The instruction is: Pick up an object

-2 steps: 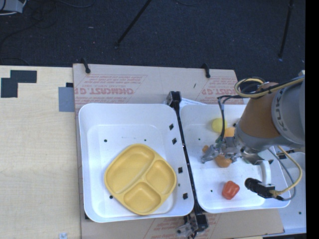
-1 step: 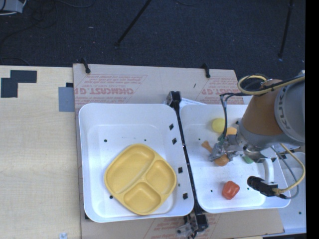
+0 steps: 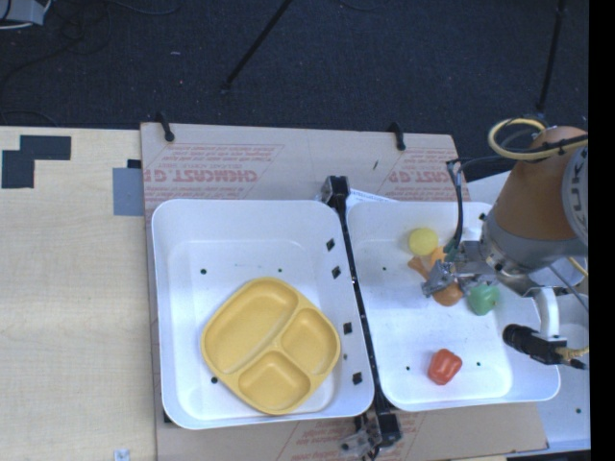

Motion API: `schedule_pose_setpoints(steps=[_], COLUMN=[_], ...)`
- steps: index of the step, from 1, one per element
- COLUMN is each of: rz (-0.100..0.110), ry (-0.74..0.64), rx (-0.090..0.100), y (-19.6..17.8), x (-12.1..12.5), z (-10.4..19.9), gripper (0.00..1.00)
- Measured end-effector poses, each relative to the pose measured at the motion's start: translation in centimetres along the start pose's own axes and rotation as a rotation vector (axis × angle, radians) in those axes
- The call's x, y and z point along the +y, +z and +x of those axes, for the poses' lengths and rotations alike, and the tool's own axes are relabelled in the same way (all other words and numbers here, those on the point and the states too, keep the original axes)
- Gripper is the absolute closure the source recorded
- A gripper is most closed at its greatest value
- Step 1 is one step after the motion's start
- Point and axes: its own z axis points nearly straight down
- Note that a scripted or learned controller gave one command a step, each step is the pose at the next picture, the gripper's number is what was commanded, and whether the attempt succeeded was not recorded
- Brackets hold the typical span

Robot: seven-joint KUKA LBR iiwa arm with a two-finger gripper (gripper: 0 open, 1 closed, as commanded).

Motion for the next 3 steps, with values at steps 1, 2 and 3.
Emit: schedule_pose_setpoints(steps=[1, 2, 3], rz=[-0.001, 0.000, 0.005], ry=[-0.003, -0.008, -0.010], rx=[0.000, 0.000, 0.002], y=[-5.2, -8.7, -7.3], x=[-1.0, -0.9, -0.2], z=[0.0, -0.1, 4.7], gripper=[1.00, 1.00, 1.00])
